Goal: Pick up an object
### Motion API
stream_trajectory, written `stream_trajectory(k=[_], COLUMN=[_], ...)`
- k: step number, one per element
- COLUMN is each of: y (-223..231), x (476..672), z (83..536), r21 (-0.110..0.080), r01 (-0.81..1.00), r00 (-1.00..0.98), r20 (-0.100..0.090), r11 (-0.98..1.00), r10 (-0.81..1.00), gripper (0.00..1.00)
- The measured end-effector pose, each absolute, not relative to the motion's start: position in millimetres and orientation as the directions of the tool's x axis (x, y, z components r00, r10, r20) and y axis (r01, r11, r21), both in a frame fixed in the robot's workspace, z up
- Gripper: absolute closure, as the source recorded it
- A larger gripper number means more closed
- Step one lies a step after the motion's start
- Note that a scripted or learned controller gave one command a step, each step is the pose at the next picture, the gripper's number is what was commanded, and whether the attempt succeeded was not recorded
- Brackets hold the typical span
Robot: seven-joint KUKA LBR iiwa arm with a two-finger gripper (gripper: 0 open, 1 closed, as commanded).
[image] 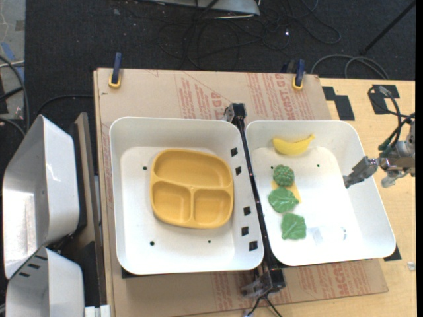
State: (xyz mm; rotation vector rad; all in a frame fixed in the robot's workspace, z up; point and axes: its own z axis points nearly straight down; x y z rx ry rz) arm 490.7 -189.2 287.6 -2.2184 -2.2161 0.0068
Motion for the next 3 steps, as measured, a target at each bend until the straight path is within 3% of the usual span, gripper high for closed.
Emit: stream_trajectory(k=[1,3], y=[-189,-174], x=[492.2,494.7], z=[291,187], r21=[0.000,-0.006], r01=[1.000,1.000], r00=[-0.001,0.001], r20=[-0.001,0.002], r11=[0.001,-0.001], r10=[1.000,1.000], gripper=[0.00,0.00])
